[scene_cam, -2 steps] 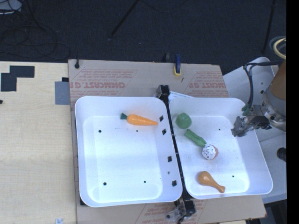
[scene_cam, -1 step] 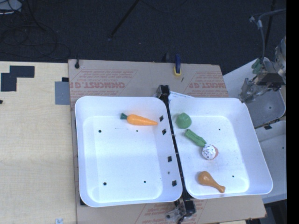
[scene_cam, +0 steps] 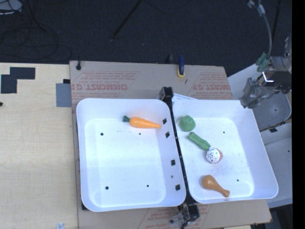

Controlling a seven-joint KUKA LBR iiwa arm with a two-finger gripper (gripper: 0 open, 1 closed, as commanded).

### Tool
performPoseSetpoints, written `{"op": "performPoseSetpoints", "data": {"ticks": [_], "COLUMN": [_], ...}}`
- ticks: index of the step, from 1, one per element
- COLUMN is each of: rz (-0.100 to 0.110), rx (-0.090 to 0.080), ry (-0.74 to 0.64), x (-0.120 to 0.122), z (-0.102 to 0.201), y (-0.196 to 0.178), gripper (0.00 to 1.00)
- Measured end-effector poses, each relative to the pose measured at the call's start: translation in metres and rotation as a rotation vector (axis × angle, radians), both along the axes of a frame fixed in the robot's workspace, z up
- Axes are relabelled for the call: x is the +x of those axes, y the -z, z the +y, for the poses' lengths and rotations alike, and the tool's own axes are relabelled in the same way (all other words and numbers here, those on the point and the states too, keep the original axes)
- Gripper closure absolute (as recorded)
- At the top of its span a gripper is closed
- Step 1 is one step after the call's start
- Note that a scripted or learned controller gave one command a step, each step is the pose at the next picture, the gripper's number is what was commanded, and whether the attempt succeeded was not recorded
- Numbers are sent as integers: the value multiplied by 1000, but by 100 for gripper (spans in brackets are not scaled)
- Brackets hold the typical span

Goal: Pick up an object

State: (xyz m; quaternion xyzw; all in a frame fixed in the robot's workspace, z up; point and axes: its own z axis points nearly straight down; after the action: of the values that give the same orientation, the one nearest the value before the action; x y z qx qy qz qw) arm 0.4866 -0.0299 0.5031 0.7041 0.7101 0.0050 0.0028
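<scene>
Two shallow white plastic bins are being viewed: the left bin [scene_cam: 90, 175] is holding an orange plastic carrot [scene_cam: 141, 122], nearest pick candidate. The gripper [scene_cam: 252, 93] is being parked beyond the right bin [scene_cam: 259, 175]; its state cannot be told. A centred descent is being advised.

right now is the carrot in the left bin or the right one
In the left bin. The carrot lies on its side near that bin's far edge, green top pointing left, apart from the items in the right bin.
</scene>
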Motion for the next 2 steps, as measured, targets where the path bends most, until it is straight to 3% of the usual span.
{"op": "performPoseSetpoints", "data": {"ticks": [1, 2], "rz": [11, 19], "rx": [-3, -4], "ry": [4, 4], "x": [-11, -11], "z": [42, 91], "y": [-19, 30], "gripper": [100, 100]}}
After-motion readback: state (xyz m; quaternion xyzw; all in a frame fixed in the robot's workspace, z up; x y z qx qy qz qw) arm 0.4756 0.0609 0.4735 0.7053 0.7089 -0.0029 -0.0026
